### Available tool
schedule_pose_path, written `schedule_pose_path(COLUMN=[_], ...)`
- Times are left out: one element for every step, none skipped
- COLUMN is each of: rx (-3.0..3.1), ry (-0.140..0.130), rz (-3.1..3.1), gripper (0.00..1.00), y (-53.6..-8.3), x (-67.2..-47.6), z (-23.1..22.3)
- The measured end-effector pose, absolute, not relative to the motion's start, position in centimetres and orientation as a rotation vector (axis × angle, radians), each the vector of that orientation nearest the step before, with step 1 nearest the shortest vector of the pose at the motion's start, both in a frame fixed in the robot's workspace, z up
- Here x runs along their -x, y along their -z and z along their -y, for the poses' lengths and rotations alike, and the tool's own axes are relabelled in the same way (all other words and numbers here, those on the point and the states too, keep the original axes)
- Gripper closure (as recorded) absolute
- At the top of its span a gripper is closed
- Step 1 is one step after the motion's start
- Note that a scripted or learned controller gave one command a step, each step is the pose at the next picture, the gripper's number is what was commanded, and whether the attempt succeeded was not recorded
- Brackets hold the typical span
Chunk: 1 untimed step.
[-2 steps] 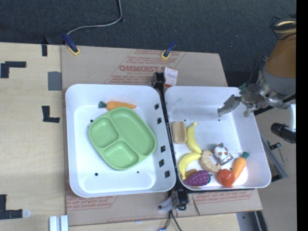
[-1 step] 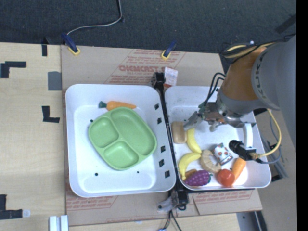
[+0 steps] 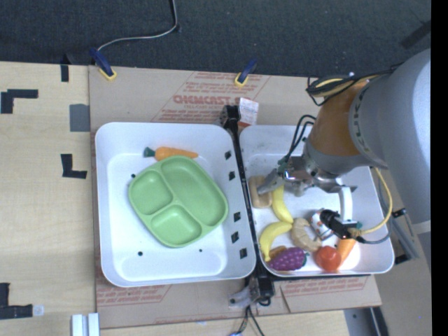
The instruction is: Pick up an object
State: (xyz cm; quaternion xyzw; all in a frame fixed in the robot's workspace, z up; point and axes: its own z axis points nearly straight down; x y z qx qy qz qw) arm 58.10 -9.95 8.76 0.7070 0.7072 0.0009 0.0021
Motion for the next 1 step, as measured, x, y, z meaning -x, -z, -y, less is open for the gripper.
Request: schedule_pose_path(rx=[-2.218], ry=[-0.013], rz=[-2.221], gripper=[1.0], y=[-9.98], x=[-58.32], z=[9.65])
